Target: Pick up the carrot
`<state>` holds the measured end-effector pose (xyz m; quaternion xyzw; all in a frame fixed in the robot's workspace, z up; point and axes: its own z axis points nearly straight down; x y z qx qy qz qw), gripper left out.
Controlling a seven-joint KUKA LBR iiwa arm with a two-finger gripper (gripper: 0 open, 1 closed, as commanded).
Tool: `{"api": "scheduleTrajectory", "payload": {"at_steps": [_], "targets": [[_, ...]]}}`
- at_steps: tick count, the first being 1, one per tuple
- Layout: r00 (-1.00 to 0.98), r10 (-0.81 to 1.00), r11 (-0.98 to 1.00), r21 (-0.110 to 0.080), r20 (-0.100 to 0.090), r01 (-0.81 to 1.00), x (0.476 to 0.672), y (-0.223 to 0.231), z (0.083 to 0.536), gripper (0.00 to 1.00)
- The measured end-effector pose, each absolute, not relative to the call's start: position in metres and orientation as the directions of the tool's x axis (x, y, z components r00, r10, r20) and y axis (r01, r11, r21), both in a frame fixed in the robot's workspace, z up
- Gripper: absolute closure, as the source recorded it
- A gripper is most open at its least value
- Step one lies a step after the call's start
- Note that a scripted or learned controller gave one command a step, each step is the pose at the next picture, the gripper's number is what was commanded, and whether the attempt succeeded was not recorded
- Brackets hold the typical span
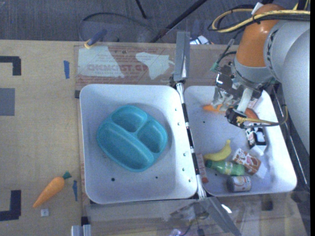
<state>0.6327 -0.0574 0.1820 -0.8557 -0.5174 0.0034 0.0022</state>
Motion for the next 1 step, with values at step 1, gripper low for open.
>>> {"api": "scheduleTrajectory", "payload": {"at_steps": [1], "targets": [[0.745, 0.667, -0.745, -0.004, -0.006, 0.667, 0.5956, -0.0579, 0.2331, 1.0]]}}
